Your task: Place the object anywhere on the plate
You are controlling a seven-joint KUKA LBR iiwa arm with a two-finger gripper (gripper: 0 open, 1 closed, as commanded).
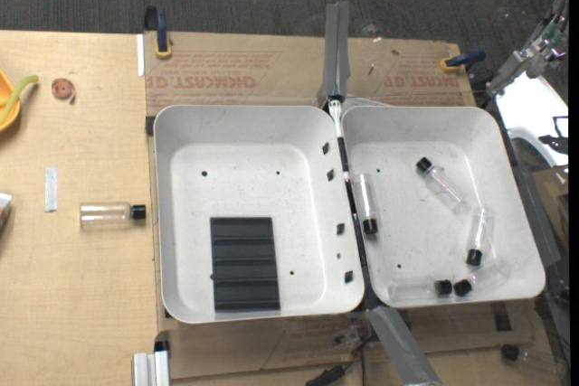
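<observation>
Since the task names only "the object", I take it to be one of the clear, black-capped vials lying in the right bin (508,160), and I cannot say which is meant. One vial (365,203) lies along that bin's left wall with its cap toward the near side. A second vial (440,182) lies at a slant near the middle, clear of the others. A third vial (477,238) lies nearer the right wall, cap down toward the front. At the front edge at least two more caps (452,287) sit close together, their glass bodies too faint against the white to separate. The plate (244,264), a dark ribbed rectangle, lies flat in the left bin (157,194) toward its near side, well apart from every vial, with the two bins' touching walls between. As for the gripper, I cannot tell its state from this view. I judge the task to be at its very start: nothing is picked and nothing rests on the plate. For the next move I would go for the slanted vial in the middle, since it has room on both sides. That calls for coming down across its narrow width, closing on the glass body rather than the cap, lifting clear of the walls and carrying it leftward over the divide. Beyond the bins, a spare vial (109,212) lies on the wooden bench (81,303).
</observation>
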